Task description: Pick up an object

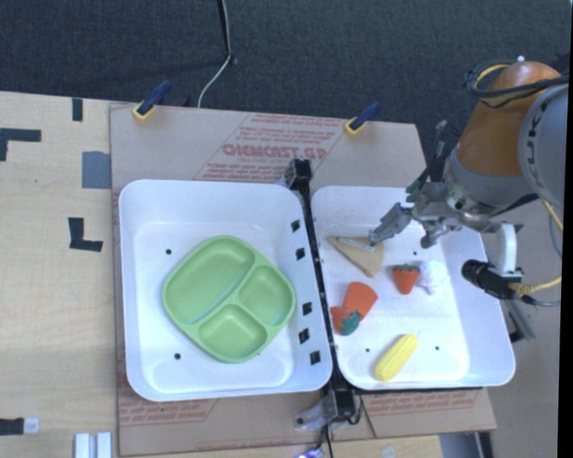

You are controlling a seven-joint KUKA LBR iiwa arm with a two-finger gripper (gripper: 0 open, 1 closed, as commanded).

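The right bin [469,366] holds a tan wedge like a pizza slice [357,253], a small red strawberry [406,277], an orange carrot with a green top [354,306] and a yellow corn cob [396,356]. My gripper [410,230] hangs over the upper part of this bin, open, one finger [390,223] near the wedge's right end and the other [433,234] above the strawberry. Nothing sits between the fingers.
The left bin [137,218] holds a green divided plate [230,297]. A black divider [306,262] runs between the bins. The arm's orange band [501,123] and a black side fitting [487,275] lie over the right bin's right side.
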